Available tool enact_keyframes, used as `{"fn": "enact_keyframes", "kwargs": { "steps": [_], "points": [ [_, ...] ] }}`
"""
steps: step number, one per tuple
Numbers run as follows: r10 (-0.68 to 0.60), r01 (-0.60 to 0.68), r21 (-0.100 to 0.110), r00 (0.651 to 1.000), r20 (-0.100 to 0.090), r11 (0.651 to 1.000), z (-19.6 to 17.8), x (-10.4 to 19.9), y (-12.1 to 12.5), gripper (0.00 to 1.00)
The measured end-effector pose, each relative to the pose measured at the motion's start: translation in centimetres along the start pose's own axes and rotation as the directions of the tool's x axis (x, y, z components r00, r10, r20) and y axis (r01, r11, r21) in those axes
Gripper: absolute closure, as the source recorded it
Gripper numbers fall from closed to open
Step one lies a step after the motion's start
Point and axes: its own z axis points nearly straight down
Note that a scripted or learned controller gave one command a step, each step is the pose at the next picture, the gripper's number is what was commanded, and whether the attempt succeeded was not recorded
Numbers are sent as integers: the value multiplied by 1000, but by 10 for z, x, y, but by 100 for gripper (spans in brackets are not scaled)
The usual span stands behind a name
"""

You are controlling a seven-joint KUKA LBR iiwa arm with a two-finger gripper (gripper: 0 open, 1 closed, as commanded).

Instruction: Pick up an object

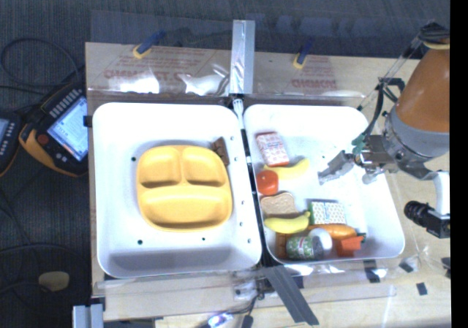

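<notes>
My gripper (351,170) hangs over the right part of the right bin (380,206), open, with nothing between its fingers. To its left in that bin lie a red and white box (272,147), a small banana (294,170) and a red tomato (267,182). Nearer the front are a bread slice (278,204), a second banana (287,223), a green and white packet (327,212), an orange carrot (335,231), a green bottle (303,247) and a red piece (349,245). The packet sits just below the gripper.
The left bin (110,173) holds a yellow divided plate (184,186) with a small brown item (219,147) at its far right corner. A ridge (247,173) separates the bins. A handheld controller (62,133) lies off the bench to the left.
</notes>
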Motion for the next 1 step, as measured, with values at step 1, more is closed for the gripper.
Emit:
{"fn": "enact_keyframes", "kwargs": {
  "steps": [1],
  "points": [
    [97,-97,-22,995,5,995,158,-21,-3,0]
  ]
}}
